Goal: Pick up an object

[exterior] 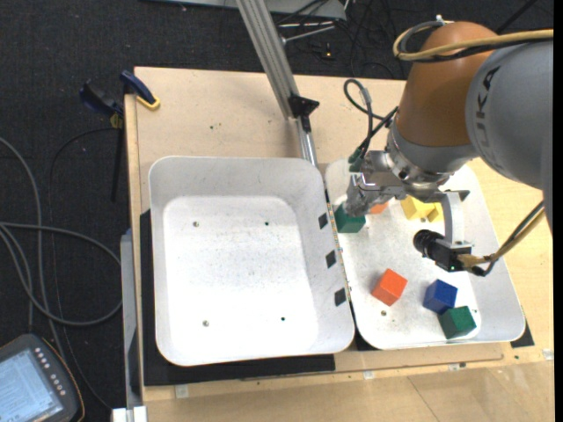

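My gripper hangs over the left edge of the right bin, under the grey arm with its orange band. Directly below its tip sits a green block, partly covered by the gripper. Whether the block is touched I cannot tell. A yellow block and a small orange piece lie just to the right of the gripper. Nearer the front of the same bin lie an orange cube, a blue cube and another green cube.
The left bin stands beside the right one, their rims meeting near the gripper. A slanted metal rod runs down to a clamp behind the bins. A black part with cables hangs off the wrist above the right bin.
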Controlling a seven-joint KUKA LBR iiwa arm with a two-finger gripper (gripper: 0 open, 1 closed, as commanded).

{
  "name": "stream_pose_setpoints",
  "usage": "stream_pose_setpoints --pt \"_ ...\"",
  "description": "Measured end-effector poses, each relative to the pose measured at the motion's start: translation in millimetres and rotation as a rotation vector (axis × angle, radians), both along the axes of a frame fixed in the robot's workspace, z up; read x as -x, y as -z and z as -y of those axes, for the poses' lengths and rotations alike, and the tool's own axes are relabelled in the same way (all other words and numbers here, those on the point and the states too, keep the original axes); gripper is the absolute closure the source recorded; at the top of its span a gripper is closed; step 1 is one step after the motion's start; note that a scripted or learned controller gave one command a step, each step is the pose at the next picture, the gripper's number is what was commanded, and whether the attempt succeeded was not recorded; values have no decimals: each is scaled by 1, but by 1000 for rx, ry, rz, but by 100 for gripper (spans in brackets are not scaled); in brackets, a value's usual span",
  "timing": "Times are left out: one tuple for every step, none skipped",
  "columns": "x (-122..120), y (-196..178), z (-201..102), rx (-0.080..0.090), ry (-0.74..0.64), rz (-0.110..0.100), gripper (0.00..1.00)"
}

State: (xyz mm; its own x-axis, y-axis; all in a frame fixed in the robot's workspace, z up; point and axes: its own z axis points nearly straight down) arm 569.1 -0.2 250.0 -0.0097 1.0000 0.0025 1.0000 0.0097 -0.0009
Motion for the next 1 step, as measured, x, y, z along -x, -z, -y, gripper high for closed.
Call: stream_pose_setpoints --pt "7 12 -46 1 2 -1 100"
